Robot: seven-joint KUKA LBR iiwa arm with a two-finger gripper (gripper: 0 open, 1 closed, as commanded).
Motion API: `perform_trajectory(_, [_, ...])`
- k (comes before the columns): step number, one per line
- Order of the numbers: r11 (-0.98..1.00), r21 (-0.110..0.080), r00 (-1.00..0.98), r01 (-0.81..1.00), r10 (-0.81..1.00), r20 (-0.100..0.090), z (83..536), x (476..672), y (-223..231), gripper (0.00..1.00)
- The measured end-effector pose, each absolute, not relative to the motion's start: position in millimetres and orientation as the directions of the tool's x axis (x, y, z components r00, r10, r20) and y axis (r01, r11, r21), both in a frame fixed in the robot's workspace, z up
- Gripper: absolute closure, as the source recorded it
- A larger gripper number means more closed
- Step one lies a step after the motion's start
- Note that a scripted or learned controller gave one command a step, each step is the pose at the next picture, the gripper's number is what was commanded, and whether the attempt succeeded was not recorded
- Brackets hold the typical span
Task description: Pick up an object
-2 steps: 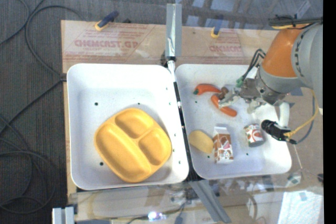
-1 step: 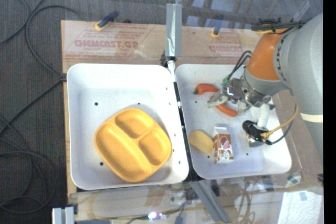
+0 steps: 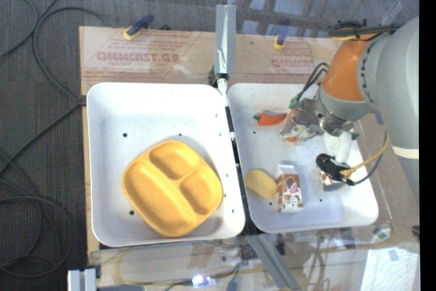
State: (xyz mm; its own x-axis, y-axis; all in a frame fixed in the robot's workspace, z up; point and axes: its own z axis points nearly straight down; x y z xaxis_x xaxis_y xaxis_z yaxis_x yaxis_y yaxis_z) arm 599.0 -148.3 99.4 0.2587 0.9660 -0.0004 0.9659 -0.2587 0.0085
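We see the end effector (image 3: 298,120) low in the right bin (image 3: 354,215), upper middle. Orange carrot-like piece (image 3: 272,118) lies just beside it at 9 o'clock, touching or nearly so. We can't tell its finger state. Small carton (image 3: 289,190) and yellow lump (image 3: 260,183) sit toward 6–7 o'clock. Yellow divided tray (image 3: 173,187) is in the left bin (image 3: 109,112).

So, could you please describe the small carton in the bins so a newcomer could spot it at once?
Start at the right-hand bin, the one the arm reaches into. Along its near edge, the small carton lies just right of a pale yellow rounded object. It is the only boxy item, brown-red with white.
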Motion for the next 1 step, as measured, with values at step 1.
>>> perform_trajectory(1, [-0.306, -0.002, 0.306, 0.952, 0.952, -0.004, 183.5, 645.0, -88.6, 1.00])
